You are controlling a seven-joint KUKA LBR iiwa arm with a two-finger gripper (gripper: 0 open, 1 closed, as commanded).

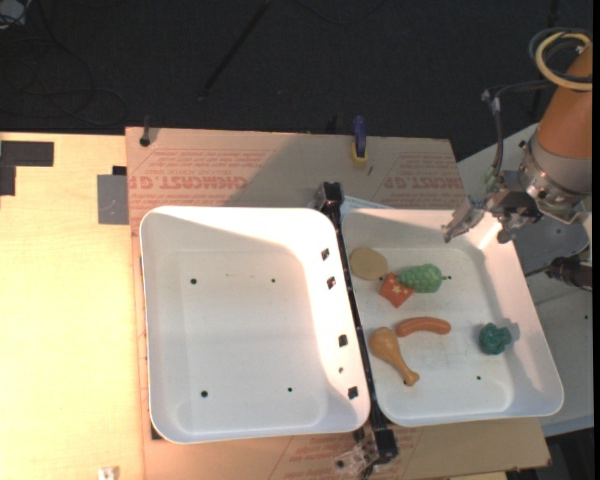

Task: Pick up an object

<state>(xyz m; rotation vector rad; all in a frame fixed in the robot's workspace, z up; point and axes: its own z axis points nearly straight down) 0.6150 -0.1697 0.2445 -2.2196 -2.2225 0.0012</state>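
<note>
Objects for picking are found in the right bin [540, 368]: a tan round piece [368, 263] at the far left, a red block [395, 289] touching a green leafy toy [421, 277] just to its right, an orange sausage-shaped piece [422, 326] nearer, a tan drumstick [392, 353] near the divider, and a dark green lump [495, 338] well apart at the right. No object is held. The left bin [160, 298] is noted beside it.

The claw [477, 222] is seen over the far right corner of the right bin, above the bin floor and apart from every object. Whether its fingers are spread or closed cannot be told; the tips are too small and too bright against the white.

Risks are judged as follows. The red block and the green toy are in contact, so a descent there could catch both or push one aside. The sausage-shaped piece and the drumstick are rounded and may roll or slip out under pressure. The tan piece and the drumstick lie close to the divider wall, where a finger could strike the rim. The dark green lump, standing alone, is judged the least hazardous choice.

Printed lettering is visible on the cardboard [230, 173] under the bins, upside down in this view; it cannot be read with confidence.
</note>
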